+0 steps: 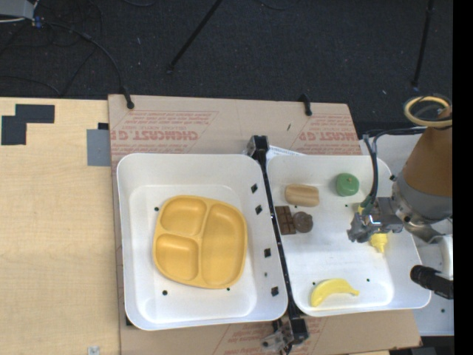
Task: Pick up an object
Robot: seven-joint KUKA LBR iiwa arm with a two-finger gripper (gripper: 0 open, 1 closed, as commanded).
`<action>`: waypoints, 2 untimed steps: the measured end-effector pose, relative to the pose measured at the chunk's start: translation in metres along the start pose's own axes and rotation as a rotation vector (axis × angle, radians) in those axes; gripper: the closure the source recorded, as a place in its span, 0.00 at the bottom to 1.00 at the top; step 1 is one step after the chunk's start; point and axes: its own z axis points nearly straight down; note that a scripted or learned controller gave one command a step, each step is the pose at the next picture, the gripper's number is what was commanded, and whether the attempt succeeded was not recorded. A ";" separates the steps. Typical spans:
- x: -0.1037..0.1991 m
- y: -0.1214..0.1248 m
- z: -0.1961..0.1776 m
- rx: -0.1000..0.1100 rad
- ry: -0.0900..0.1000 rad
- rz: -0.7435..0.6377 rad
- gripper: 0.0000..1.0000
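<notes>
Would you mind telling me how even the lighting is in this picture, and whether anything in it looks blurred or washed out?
In the camera view, light is fairly even over both bins; the left bin floor looks bright, nearly washed out around the yellow tray. Shadows are soft and short, as under the banana. The floor beyond the bench is dark. The gripper area is soft and cluttered, so detail there is hard to read.

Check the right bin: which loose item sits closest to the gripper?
The small yellow piece, right against the gripper at the right bin's right side. The green ball, banana, bread roll and brown pieces lie farther off.
</notes>
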 end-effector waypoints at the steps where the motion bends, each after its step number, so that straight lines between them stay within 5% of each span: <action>1: 0.054 0.004 -0.011 0.000 0.001 -0.003 1.00; 2: 0.104 -0.003 -0.007 0.003 0.000 -0.001 1.00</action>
